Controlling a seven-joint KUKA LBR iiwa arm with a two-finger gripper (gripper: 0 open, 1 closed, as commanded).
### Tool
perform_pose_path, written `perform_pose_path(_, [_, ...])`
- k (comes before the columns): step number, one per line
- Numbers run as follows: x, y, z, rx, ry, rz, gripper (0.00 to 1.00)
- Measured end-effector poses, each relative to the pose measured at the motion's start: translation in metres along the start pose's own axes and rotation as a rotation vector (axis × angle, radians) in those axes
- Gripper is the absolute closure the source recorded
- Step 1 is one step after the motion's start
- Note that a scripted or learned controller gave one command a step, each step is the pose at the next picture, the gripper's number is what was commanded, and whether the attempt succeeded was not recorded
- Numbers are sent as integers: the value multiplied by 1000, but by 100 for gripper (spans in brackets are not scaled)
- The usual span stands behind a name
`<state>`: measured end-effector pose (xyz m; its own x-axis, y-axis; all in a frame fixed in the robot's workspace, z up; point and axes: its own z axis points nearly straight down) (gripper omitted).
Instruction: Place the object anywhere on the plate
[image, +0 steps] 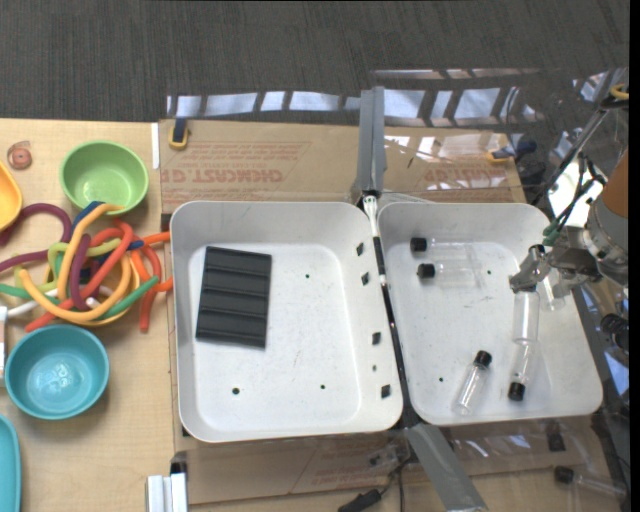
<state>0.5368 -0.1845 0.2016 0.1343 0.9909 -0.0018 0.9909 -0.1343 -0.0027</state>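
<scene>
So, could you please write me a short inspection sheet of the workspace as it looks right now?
Surface: two white bins side by side, left bin and right bin, on cardboard over a wooden bench.
Job's things: black ridged plate lying flat in the left bin; several clear tubes with black caps in the right bin, such as one near the front.
Clutter: green bowl, blue bowl and a tangle of coloured cords left of the bins.
Grippers: tool over the right bin, with a clear tube just below it; grip unclear.
Cables: nothing seen.
Surroundings: dark carpet behind.
</scene>
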Motion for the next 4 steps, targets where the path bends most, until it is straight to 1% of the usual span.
perform_pose_path(1, [14,-60,37,1,2,-185,100])
perform_pose_path(2, [-32,-19,34,-1,1,-155,100])
perform_pose_path(3, [-34,30,25,-2,0,-203,100])
perform_pose_path(4, [-17,126,34,-2,0,-275,100])
